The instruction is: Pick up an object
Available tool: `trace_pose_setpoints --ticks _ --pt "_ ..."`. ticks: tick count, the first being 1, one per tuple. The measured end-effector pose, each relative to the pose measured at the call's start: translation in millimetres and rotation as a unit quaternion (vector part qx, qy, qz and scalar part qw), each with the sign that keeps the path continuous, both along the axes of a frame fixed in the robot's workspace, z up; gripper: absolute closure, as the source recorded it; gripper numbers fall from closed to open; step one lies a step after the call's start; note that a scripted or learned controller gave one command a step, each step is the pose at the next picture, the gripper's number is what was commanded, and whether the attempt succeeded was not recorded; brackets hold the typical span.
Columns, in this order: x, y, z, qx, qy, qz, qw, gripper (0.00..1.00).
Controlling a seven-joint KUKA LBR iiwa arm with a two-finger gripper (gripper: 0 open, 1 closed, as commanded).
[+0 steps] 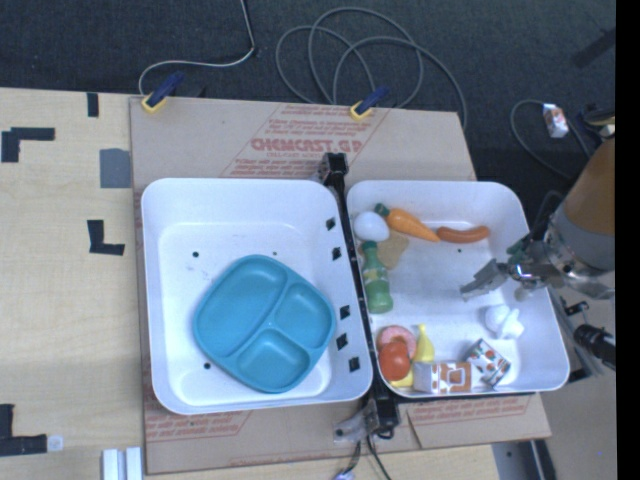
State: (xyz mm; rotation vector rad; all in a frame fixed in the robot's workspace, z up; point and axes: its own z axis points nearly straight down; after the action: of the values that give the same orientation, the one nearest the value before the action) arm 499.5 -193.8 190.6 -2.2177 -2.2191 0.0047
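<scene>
gripper (497, 276) | over right bin (500, 200), near its right wall | fingers spread open, holding nothing | just above white lump (501, 319)

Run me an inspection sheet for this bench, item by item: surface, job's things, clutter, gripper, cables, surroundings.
Surface: cardboard sheet on a wooden bench, bearing two white bins side by side.
Job's things: right bin holds a carrot, a sausage, a white egg, a green bottle, a tomato and small cartons.
Clutter: blue divided plate in the left bin.
Gripper: gripper over the right bin's right side, fingers spread, nothing between them.
Cables: grey looped cable on the dark floor behind the bench.
Surroundings: dark carpet; black tape marks on the bench at left.
</scene>
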Motion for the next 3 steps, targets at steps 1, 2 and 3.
trace_pose_setpoints --ticks 1,2,3 --pt "102 73 -62 0.0017 -0.001 0.005 1.0000 0.00" --pt "152 78 -106 -0.0003 0.009 0.005 1.0000 0.00" --pt "162 76 -105 0.0004 0.022 0.004 0.9997 0.00"
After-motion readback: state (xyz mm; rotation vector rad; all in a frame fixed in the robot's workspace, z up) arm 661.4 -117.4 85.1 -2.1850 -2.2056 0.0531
